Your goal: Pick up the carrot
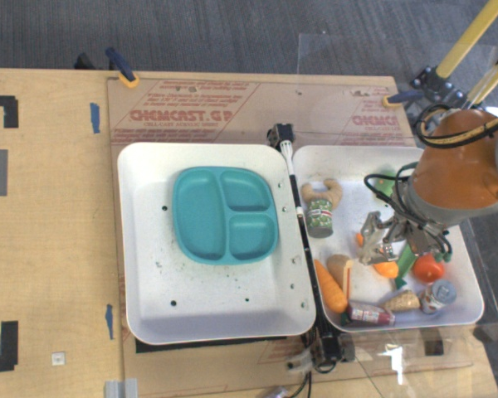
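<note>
The arm [461, 168] comes in from three o'clock, its broad orange band tilted over the right bin [473, 305], with the grey wrist below it and the gripper [380, 240] hanging down at about the middle of that bin. Its metal fingers [371, 226] point down toward the bin floor among the clutter; whether they are spread or pressed together I cannot tell, and nothing can be made out between them. The carrot [331, 285], a smooth, tapered orange shape, lies at about seven o'clock of the gripper, close to the bin's left wall and slanting from upper left to lower right, apart from the fingers. Just beside it, at its two o'clock, sits a rounded tan lump [339, 264]. At twelve o'clock of the carrot stands a small can with a dark green label [319, 217], with a pale tan piece [330, 191] curling behind it. Below the gripper, at five o'clock, is a small orange piece [386, 268], a green strip [406, 260], and a glossy red round tomato-like item [428, 269]. Along the bin's near edge lie a thin tube-like item with a red band [370, 313], a beige chunk [402, 302] and a small silvery can [437, 297]. In the left bin [149, 288], glossy white and round-cornered, rests a teal plate [225, 215] with three compartments.
</note>
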Controlling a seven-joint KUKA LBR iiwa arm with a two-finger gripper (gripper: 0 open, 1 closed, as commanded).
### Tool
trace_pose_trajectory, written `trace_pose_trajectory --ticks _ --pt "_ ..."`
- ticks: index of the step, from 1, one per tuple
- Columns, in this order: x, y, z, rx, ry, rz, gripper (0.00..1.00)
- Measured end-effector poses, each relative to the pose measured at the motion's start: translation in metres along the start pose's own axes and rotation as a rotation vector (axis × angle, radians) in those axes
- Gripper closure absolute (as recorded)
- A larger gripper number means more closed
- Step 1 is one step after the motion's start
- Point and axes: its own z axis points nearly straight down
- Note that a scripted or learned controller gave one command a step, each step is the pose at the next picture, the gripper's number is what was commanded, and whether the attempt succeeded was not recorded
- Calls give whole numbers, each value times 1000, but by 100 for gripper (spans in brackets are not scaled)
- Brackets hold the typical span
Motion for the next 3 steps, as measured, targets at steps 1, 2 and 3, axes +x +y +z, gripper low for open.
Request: trace_pose_trajectory --ticks 1,2,3 --pt "1 0 1 -1 2 0 0" --pt "-3 1 -11 1 -9 -1 100" --pt "49 -17 11 -4 6 -158 100"
